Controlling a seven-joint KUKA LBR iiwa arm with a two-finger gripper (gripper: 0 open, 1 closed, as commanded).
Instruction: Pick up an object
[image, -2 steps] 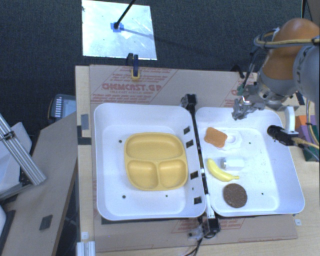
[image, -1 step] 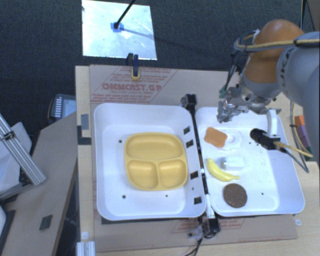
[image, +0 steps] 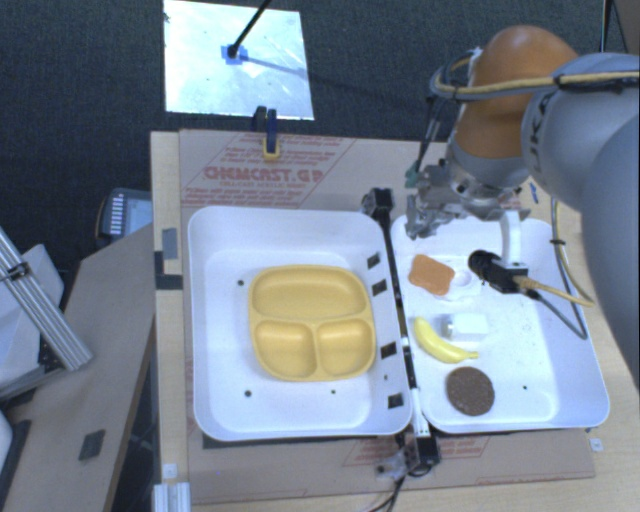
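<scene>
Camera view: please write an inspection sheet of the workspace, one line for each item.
Surface: two white bins side by side, left bin and right bin, on a cardboard sheet.
Job's things: in the right bin, an orange piece, a banana, a brown disc, a small white block.
Clutter: a yellow divided tray in the left bin.
Grippers: the gripper hangs above the right bin's far left corner; nothing seen between its fingers.
Cables: a yellow cable along the arm.
Surroundings: a shiny plate behind the bench.
</scene>
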